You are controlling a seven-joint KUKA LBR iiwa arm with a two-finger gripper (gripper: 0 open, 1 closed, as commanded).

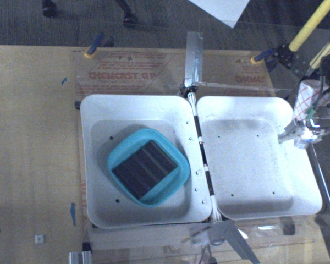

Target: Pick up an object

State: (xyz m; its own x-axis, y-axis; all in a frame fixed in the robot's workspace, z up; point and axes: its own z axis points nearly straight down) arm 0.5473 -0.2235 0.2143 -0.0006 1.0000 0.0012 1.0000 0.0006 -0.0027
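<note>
nearest the camera lay the near rim of the left bin point(148, 222), and inside that bin sat the task's thing: a blue dish point(148, 166) with a dark ribbed insert in its hollow, turned cornerwise. it lay flat on the bin floor a little left of the middle, its right corner near the divider point(201, 153) between the bins, touching no wall as far as could be seen. nothing gripped it and nothing hovered over it.

outward to the right, the right bin point(253, 164) had only faint scuffs on its floor. at that bin's far right edge was the gripper point(303, 133), a pale blurred shape over the rim, well apart from the dish with the whole right bin between them. whether the claw stood wide or narrow i could not tell; the blur hid it, and no object showed in it.

judged from this, the pick was not yet begun: the reach across to the left bin, the descent, the grasp and the lift all seemed left to do.
</note>
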